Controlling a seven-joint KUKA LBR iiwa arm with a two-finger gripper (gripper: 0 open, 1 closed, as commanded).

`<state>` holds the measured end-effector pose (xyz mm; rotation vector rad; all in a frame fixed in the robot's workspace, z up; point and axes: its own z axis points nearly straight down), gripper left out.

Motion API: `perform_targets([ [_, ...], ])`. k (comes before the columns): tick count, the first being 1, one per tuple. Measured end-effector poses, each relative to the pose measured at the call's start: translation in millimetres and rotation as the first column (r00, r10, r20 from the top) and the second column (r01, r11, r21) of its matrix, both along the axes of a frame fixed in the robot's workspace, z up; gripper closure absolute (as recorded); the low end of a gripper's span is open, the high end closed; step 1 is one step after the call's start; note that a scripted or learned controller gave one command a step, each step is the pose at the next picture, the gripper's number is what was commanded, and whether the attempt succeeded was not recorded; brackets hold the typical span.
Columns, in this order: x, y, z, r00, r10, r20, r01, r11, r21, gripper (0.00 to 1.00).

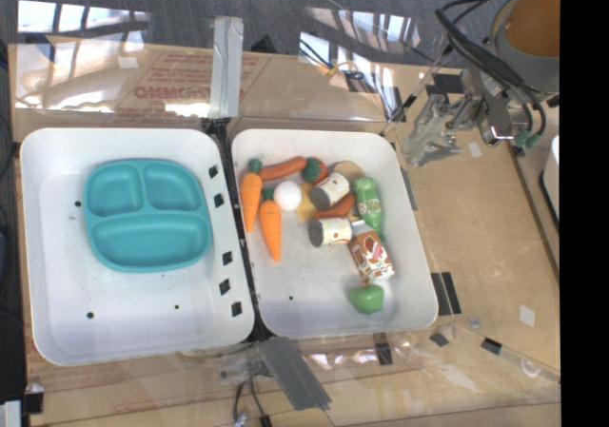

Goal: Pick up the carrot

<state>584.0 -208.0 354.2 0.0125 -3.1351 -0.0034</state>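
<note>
The left bin (pixel 38 225) holds one teal divided plate (pixel 147 214) with three compartments.

In the right bin (pixel 404 225) the items crowd together and partly cover one another. Two carrots lie side by side near its left wall: the longer carrot (pixel 250 199) just beside the wall, and a shorter carrot (pixel 272 228) touching its right side. Above them lies one reddish-orange sausage-shaped piece (pixel 284 169), and a white ball (pixel 287 195) sits just right of the carrots. Further right are two small cans (pixel 330 191), the second can (pixel 332 231) lower down, with an orange piece half hidden between them that cannot be identified. One green vegetable (pixel 369 203), one printed packet (pixel 371 258) and one green round piece (pixel 366 298) follow toward the right wall.

The gripper (pixel 428 142) hangs outside the bin, above the bench off its upper right corner, with nothing visible between its fingers; how far apart the fingers are cannot be told. The arm's (pixel 533 16) upper part is cut off by the frame edge.
</note>
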Motion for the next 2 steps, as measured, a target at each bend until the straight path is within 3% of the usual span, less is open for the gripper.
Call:
perform_targets([
  [1,-26,-1,145,0.997,0.075,0.02,-0.075,0.997,-0.009,1.0],
  [2,-80,-2,41,0.996,0.085,0.003,-0.085,0.996,-0.002,1.0],
])
